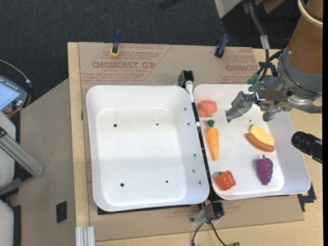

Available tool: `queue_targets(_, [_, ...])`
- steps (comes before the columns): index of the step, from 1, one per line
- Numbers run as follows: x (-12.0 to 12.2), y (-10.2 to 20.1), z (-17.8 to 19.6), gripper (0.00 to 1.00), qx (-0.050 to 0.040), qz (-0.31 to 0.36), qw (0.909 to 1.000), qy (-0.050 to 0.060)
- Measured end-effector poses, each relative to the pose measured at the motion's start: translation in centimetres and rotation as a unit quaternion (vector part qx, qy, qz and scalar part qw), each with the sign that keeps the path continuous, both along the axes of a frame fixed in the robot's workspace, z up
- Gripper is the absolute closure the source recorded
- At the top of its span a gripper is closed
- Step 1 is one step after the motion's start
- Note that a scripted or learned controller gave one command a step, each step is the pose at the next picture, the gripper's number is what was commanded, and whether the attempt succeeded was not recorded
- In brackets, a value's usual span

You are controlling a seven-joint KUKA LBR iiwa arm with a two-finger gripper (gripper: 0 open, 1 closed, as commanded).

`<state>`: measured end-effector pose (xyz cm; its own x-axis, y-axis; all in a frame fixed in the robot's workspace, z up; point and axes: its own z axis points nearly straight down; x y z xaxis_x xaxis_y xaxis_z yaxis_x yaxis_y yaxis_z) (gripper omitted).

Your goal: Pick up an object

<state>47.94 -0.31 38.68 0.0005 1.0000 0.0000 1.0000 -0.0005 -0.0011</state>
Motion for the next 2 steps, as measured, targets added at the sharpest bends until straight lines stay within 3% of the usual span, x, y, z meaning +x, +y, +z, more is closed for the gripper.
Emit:
queue_targets(1, [0.04,8.52,7.09,0.00,0.0013,0.004,1.0000,-0.005])
queue_targets(2, [0.07,8.14,7.75,1.00,0.0001,0.001,1.0000,-0.003])
